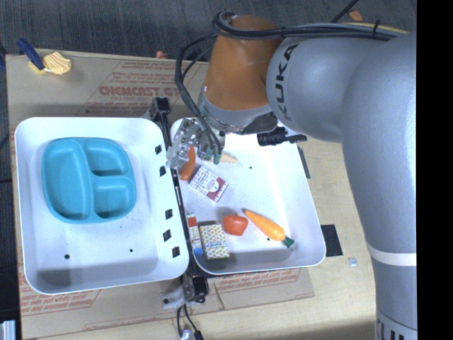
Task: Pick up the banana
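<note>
My gripper (190,146) hangs low over the back left corner of the right bin (301,190), close to the wall between the two bins. A pale yellow tip (228,159) pokes out just right of the gripper; it may be the banana, with the rest hidden under the wrist. A small orange piece (187,167) lies directly under the gripper, against the bin's left wall. I cannot tell whether either of them is held.
The right bin also holds a small printed carton (209,183), a red tomato (235,224), a carrot (267,227) and a patterned box (212,241) at the front left. A blue divided tray (88,178) lies in the left bin (28,211). The arm covers the back right.
</note>
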You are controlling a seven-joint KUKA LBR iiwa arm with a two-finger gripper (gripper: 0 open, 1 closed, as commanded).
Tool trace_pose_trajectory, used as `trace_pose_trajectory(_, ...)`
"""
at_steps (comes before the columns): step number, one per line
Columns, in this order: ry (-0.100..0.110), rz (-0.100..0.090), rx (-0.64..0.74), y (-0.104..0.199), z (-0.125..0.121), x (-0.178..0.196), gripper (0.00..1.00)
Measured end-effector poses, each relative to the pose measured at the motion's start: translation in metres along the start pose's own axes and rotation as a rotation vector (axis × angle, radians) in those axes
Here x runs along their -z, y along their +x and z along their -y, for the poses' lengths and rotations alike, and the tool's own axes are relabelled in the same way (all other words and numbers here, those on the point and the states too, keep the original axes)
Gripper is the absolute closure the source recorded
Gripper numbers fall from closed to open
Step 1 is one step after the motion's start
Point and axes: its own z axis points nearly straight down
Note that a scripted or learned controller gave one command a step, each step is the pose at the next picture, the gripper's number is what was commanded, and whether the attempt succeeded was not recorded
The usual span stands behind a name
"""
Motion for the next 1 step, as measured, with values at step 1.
trace_pose_trajectory(1, 0.000, -0.001, 0.009, -0.0067, -0.0868, -0.0009, 1.00)
